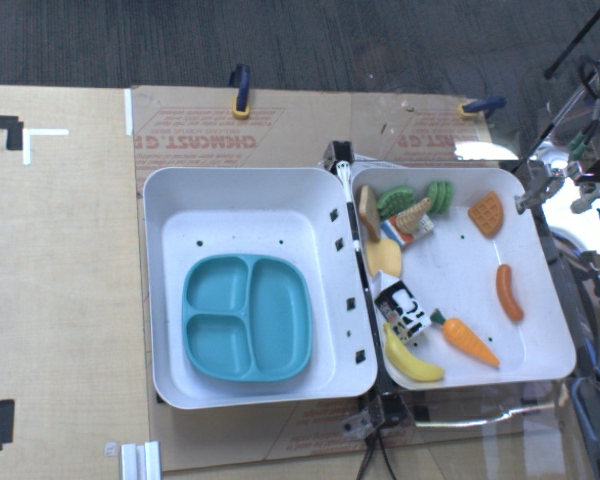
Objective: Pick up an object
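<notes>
- 2 shallow white bins sit side by side on a cardboard-covered bench, seen from above at a slant.
- The left bin (170,268) holds a teal divided plate (248,317) with 3 compartments, lying flat near the bin's middle.
- The right bin (540,298) holds toy foods, mostly along its left side.
- At its upper left lie green vegetable pieces (412,199) in a heap with a tan item (369,213) and a pale yellow piece (385,259) below them.
- A waffle-like orange square (487,214) sits near the upper right, and a sausage (509,293) lies below it, well apart.
- A black and white block (403,311) sits near the left wall, just above a banana (411,360) in the lower left corner.
- A carrot (466,339) lies just right of the banana.
- Metal arm parts (558,173) show at the right edge, above the bin's upper right corner; whether the fingers are open or closed cannot be told, and nothing is seen held.
</notes>
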You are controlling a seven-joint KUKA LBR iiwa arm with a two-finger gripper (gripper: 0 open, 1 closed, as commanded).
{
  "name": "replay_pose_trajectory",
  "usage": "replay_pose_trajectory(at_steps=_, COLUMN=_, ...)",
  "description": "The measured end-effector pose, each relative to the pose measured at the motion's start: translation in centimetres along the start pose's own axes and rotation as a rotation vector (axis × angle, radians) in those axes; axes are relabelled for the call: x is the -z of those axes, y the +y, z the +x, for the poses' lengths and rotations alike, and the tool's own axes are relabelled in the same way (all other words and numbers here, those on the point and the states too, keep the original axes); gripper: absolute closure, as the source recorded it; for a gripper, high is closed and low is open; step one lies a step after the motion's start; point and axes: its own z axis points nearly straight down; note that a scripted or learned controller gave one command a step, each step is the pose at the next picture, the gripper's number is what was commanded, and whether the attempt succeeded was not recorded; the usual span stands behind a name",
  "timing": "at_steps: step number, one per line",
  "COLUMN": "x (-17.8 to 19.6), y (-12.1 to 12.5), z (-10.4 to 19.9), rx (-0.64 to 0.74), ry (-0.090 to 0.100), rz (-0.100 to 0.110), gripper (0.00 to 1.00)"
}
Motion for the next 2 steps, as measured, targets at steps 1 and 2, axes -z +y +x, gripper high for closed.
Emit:
replay_pose_trajectory(at_steps=1, x=-15.0, y=-2.7, z=-0.3, rx=-0.093, ry=0.007, rz=0.004, gripper=0.0)
replay_pose_trajectory(at_steps=2, x=-19.7, y=-2.1, z=0.8, rx=-0.07, ry=0.018, rz=0.003, gripper=0.0)
